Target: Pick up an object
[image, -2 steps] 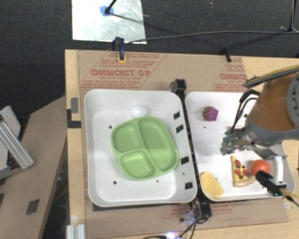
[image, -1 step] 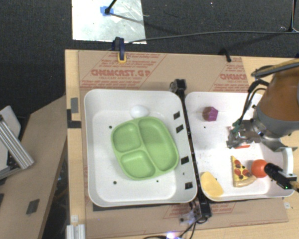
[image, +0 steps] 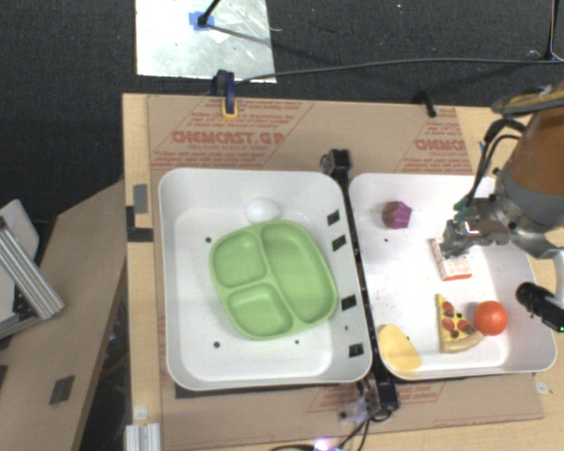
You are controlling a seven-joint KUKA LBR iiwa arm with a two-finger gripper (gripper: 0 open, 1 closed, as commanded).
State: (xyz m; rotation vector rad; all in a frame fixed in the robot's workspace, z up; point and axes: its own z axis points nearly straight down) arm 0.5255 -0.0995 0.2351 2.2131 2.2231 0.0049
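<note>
From my seat I see the arm point(image: 545, 172) reaching in from three o'clock, its orange band bulking above the grey wrist, which bends down over the right bin point(image: 423, 191). The tool point(image: 454, 238) hangs low over the bin's middle, right at the upper end of a small red-and-white box point(image: 452, 262); I cannot tell whether its tips are spread or pressed together, nor whether they touch the box. At ten o'clock from the tool sits a purple block point(image: 396, 214), well apart. Toward six o'clock lies a pizza slice point(image: 454, 325), with a red ball point(image: 490, 318) just beside it at its three o'clock, and a yellow piece point(image: 398, 348) rests at the bin's seven o'clock corner. The left bin point(image: 193, 252) holds a green divided plate point(image: 272, 279), with a white object point(image: 262, 210) at its twelve o'clock. Both bins sit on the cardboard-covered table point(image: 291, 125).
</note>
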